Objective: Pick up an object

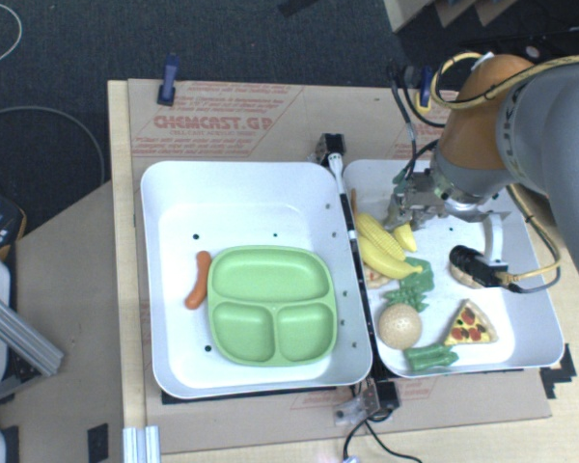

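We are observing the end effector [406, 212] hovering in the right bin [531, 340], just above the bananas [384, 247]; its grip state we cannot tell. We are flagging a risk: crowded neighbours, the broccoli [412, 288] and the bin wall, may be deflecting any descent, causing a miss.

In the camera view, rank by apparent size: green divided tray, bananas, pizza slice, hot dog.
Largest to smallest:
1. green divided tray
2. bananas
3. hot dog and pizza slice: too alike in apparent size to rank, one long and thin, the other a compact wedge.
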Action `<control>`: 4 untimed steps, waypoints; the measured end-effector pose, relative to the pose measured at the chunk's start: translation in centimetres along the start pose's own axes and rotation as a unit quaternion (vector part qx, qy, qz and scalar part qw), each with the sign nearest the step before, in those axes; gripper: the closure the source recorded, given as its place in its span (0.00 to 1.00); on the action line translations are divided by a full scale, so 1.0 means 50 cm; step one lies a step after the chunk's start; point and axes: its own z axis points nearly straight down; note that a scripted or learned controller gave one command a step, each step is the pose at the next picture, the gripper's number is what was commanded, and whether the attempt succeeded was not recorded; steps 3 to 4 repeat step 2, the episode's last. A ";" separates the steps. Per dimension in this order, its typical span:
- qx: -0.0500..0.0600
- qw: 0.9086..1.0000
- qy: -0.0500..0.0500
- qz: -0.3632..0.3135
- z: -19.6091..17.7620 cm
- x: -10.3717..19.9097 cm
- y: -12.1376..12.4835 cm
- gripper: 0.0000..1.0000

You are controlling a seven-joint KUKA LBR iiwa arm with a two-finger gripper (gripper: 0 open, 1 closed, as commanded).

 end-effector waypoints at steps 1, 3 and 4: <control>-0.003 1.000 0.000 -0.001 -0.176 0.089 0.062 1.00; 0.004 1.000 0.001 0.001 -0.225 0.172 -0.083 1.00; 0.004 1.000 0.001 0.001 -0.225 0.172 -0.083 1.00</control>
